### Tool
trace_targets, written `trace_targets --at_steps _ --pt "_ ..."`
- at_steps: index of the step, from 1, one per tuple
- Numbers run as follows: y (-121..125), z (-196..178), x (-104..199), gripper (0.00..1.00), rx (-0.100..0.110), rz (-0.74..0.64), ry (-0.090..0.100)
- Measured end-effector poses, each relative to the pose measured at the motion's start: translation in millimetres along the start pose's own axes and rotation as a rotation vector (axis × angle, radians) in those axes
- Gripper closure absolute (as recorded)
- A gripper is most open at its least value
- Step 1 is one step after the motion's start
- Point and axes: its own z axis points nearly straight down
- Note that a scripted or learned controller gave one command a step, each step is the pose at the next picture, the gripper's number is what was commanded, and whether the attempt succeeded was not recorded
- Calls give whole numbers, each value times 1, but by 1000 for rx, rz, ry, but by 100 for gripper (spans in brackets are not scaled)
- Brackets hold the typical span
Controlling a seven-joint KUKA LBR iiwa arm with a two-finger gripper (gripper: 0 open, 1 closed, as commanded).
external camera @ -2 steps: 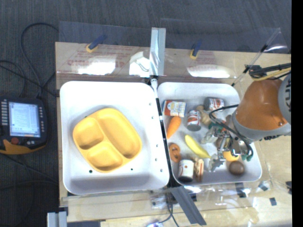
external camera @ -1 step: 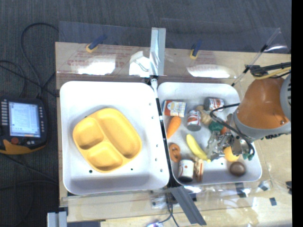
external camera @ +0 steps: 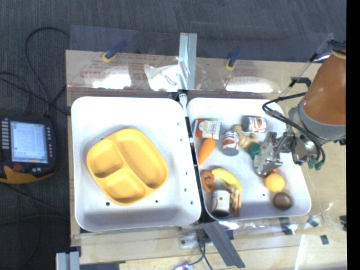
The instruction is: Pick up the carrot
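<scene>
The carrot (external camera: 206,149) is orange and lies near the left wall of the right bin (external camera: 254,107), just below a red and white packet (external camera: 207,129). My gripper (external camera: 266,161) hangs low over the right side of that same bin, well to the right of the carrot, above an orange fruit (external camera: 274,182). Nothing shows between its metal fingers, and the angle hides how far apart they are. The grey arm with its orange band (external camera: 328,91) reaches in from the right.
The right bin also holds two small cans (external camera: 230,141), a banana (external camera: 226,178), a jar (external camera: 220,202), a green item (external camera: 256,149) and a brown ball (external camera: 282,200). A yellow divided tray (external camera: 126,165) lies in the left bin (external camera: 90,112). A tablet (external camera: 26,147) lies off the bench at left.
</scene>
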Motion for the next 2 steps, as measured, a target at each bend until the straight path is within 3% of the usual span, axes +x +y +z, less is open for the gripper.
trace_targets --at_steps 2 --pt "0 -14 -1 100 2 0 6"
